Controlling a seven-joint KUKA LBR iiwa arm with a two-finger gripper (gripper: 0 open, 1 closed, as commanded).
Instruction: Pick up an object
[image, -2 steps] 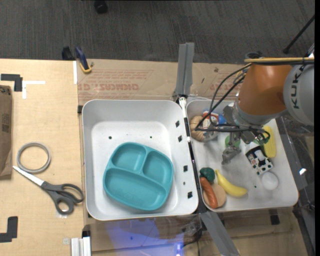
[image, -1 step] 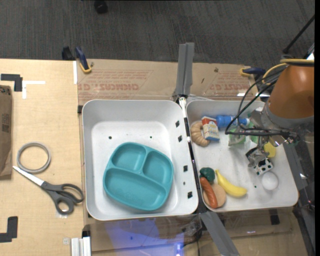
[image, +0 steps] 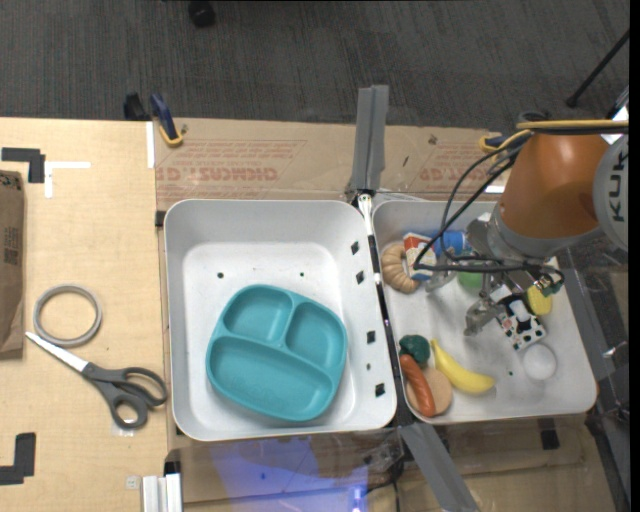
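End effector low in right bin; fingers possibly hidden, cables crossing.

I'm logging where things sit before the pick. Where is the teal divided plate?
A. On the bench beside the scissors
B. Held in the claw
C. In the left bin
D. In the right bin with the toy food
C: the teal divided plate lies flat on the floor of the left bin, apart from the banana in the right bin.

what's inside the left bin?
One teal divided plate lying flat on the left bin floor, its three compartments bare. Whatever sits under the plate is covered.
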